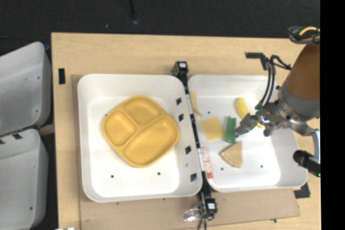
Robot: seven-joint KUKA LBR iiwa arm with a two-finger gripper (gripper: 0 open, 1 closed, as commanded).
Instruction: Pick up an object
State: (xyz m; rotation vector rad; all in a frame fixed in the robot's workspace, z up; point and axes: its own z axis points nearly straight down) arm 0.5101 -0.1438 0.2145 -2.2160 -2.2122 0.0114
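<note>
Several small items lay in the right bin (269,183) on the bench. A pale yellow square block (212,129) sat flat near the bin's left wall, with a narrow green piece (230,130) just beside it on the right. A yellow oblong piece (242,107) lay tilted farther back, and a tan wedge (233,155) rested toward the front. In the left bin (86,169) sat a yellow divided plate (141,130) with three compartments.
</note>
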